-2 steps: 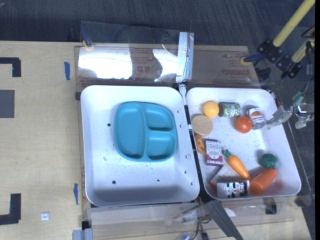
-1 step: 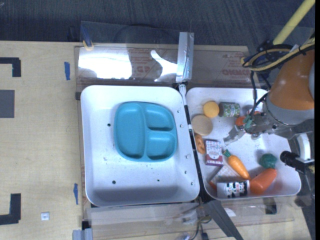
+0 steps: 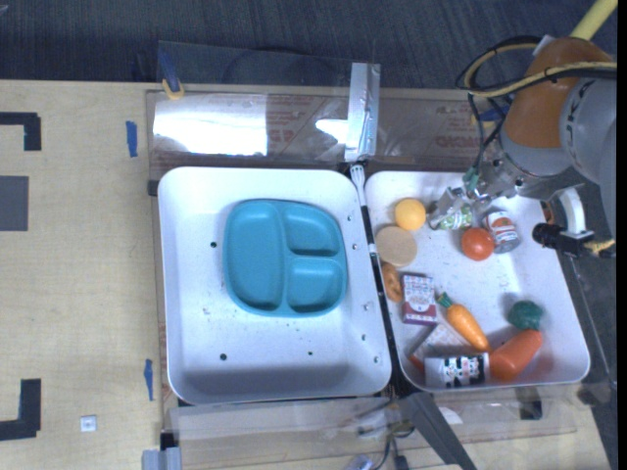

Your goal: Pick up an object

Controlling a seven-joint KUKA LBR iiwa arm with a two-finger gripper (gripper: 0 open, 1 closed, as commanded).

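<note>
A small bottle (image 3: 457, 367) lies nearest us; beside the fingers (image 3: 460, 207), whose spread we cannot tell, a light, smooth tomato (image 3: 477, 245) wants gripping across its middle.

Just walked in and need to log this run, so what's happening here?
A grey robot arm reaches in from the right, its gripper low over the far end of the right bin, near a tomato and a small can. Nothing visibly sits between its fingers. Toy food crowds that bin, including a carrot. The left bin holds a blue divided plate.
</note>
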